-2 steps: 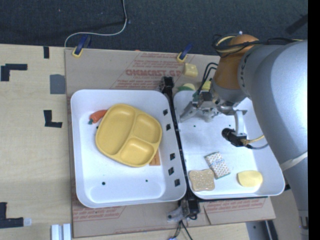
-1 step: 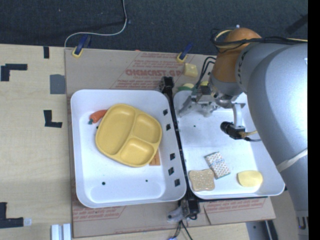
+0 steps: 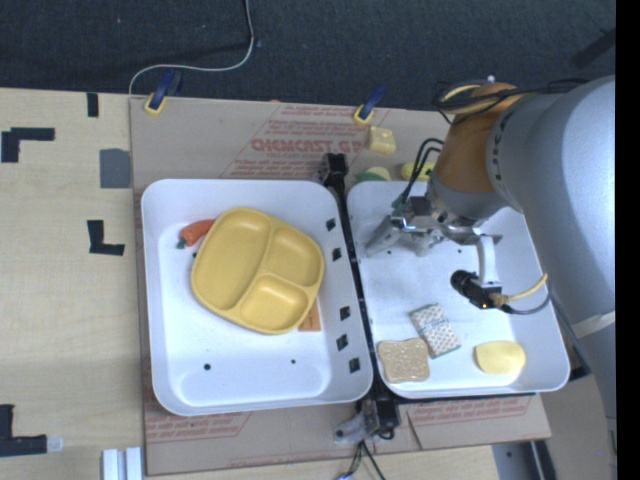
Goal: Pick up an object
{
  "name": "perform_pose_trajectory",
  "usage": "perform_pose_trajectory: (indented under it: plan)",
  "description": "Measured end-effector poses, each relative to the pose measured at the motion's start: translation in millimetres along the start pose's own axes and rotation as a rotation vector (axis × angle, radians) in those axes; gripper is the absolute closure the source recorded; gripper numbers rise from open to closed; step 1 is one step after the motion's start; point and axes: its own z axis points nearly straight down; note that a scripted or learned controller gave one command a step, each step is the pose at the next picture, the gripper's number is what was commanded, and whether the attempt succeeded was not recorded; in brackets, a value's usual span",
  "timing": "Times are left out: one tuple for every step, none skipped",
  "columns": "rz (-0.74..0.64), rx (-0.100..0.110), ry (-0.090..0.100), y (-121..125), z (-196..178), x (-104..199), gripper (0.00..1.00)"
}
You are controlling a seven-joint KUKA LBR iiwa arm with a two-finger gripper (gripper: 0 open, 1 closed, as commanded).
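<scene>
My gripper (image 3: 405,236) hangs low over the far left part of the right bin (image 3: 520,233), above bare white floor. Nothing shows in it. In the near part of that bin lie a tan slice of toast (image 3: 404,359), a small speckled grey packet (image 3: 436,328) and a pale yellow lump (image 3: 499,357), all well short of the gripper. A yellow divided plate (image 3: 258,268) lies in the left bin (image 3: 170,358). An orange carrot-like piece (image 3: 196,231) pokes out from under its far left side.
The black divider (image 3: 345,268) runs between the two bins, just left of the gripper. A yellow block (image 3: 381,140) and a small greenish item (image 3: 373,175) sit on the cardboard behind the bins. The arm's grey bulk (image 3: 570,188) covers the right bin's far right side.
</scene>
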Motion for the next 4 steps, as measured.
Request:
perform_pose_trajectory:
  plan:
    - [-0.004,0.006,-0.002,42,1,6,0.0]
    - [0.0,0.0,0.0,18,0,4,0.0]
    - [-0.003,0.003,0.0,42,1,4,0.0]
    - [0.0,0.001,-0.002,42,1,5,0.0]
